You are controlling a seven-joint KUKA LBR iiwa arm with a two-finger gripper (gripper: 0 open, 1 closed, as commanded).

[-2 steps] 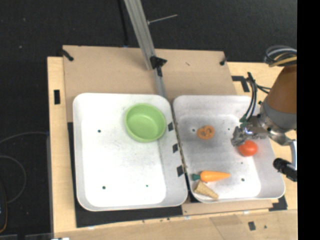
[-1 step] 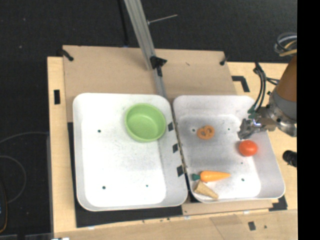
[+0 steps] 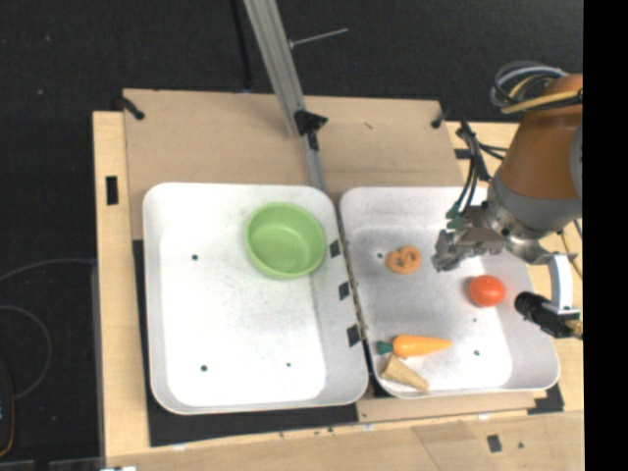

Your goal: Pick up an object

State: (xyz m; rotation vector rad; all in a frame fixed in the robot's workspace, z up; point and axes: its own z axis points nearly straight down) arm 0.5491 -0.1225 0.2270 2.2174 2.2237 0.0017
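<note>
**Right bin: which piece is the easy grab?**

The gripper (image 3: 449, 253) hangs low over the right bin (image 3: 530, 371), with a little brown pretzel (image 3: 402, 260) just beside it on the left and a red tomato (image 3: 486, 290) near it on the lower right. I honestly can't tell if the fingers are spread or closed from this angle; they're just a dark clump, and nothing shows between them.

The pretzel looks like the closest pick. My guess is it's a light, stiff plastic toy, flat and knobbly, so pinching across its outer edges should work, though it could skid on the smooth bin floor. The tomato is round and probably slick, so it may squirt out unless it's pinched dead across the middle.

Further down there's a carrot (image 3: 420, 344) and a tan wedge (image 3: 404, 374) touching it, near the bin's front wall. The green bowl (image 3: 286, 240) sits in the left bin (image 3: 167, 361).
</note>
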